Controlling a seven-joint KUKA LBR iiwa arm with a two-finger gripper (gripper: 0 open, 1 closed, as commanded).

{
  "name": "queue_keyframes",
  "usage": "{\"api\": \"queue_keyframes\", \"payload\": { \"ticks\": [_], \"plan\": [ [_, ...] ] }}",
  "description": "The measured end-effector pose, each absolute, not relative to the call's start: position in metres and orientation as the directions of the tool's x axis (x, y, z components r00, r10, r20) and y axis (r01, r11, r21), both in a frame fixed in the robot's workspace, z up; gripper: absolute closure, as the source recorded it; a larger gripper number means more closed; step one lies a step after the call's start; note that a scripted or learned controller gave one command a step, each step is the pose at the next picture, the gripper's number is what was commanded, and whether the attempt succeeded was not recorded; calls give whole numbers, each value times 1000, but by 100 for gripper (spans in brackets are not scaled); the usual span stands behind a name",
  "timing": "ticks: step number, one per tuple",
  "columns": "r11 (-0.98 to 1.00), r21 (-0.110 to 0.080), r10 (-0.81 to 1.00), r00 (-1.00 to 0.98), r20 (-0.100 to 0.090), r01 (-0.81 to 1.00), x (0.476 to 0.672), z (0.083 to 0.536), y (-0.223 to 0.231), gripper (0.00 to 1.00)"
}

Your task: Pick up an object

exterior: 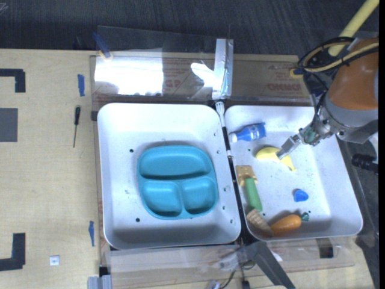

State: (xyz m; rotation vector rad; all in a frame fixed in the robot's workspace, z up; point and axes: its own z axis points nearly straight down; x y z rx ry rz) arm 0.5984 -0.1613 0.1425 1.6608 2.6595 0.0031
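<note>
The right bin (343, 203) holds several small objects. A yellow banana-like toy (266, 154) lies near its middle, with its yellow tip (290, 164) poking out to the right. My gripper (284, 151) reaches down from the right, and its end sits right at the yellow toy's right side, over it or touching it. A blue bottle (249, 132) lies just behind the toy. A green-handled brush (252, 195) lies along the bin's left wall. A small blue piece (300, 194) and an orange carrot toy (285, 223) rest toward the front.
The left bin (114, 161) holds a blue divided plate (177, 180). A clear sheet with a metal strip (222, 68) stands behind the bins. Cables (322, 56) loop above the orange wrist band (355, 89) at the right.
</note>
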Motion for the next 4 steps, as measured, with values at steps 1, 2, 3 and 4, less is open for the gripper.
{"api": "queue_keyframes", "payload": {
  "ticks": [1,2,3,4],
  "plan": [
    [162,5,987,-162,-1,987,592,87,-137,0],
    [162,11,987,-162,-4,987,594,100,-138,100],
    [161,12,987,-161,-4,987,594,110,-138,100],
    [106,13,994,-106,4,994,596,190,-30,100]
  ]
}}
